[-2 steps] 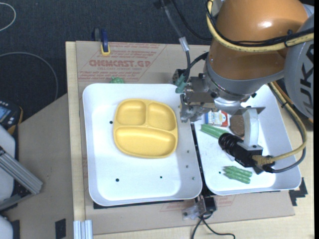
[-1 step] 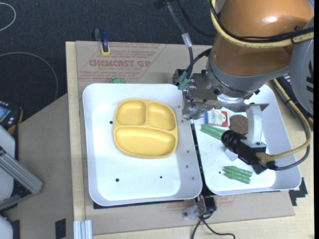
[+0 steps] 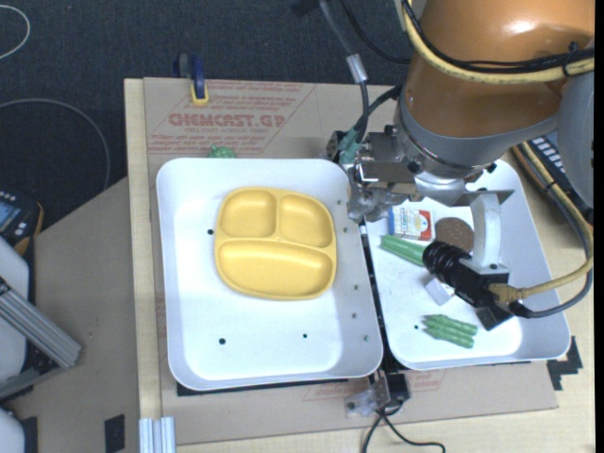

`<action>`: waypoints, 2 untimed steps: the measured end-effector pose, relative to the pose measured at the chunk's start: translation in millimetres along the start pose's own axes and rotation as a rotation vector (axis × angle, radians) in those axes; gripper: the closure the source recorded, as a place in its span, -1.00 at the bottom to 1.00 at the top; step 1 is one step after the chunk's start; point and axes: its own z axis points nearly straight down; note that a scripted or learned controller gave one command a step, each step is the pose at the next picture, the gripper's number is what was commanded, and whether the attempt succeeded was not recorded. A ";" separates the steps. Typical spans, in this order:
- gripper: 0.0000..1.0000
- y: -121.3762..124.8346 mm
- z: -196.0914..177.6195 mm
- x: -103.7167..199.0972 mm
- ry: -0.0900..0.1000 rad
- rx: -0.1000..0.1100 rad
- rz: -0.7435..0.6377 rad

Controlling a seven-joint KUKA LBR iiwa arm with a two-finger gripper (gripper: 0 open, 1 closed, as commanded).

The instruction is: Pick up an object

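The arm hangs over the right bin (image 3: 538, 338), so this looks like the approach step, before any grasp. The tool (image 3: 377, 192) sits at that bin's upper left corner, by the divide between the 2 bins; whether it is spread or pressed together I cannot tell. Nearest it lies a small carton (image 3: 411, 222), just beside; a green stick (image 3: 406, 250) lies a little lower. The next move calls for lowering squarely onto 1 item. A yellow tray (image 3: 276, 243) sits in the left bin (image 3: 189, 291).

Brown bench board (image 3: 151, 253) with red print. Two white bins on it: left bin (image 3: 189, 300), right bin (image 3: 528, 338), touching.
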 end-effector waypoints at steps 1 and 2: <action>1.00 0.6 -10.1 0.6 0.000 -0.002 -0.001; 1.00 -0.7 -36.1 -0.5 0.001 0.002 0.002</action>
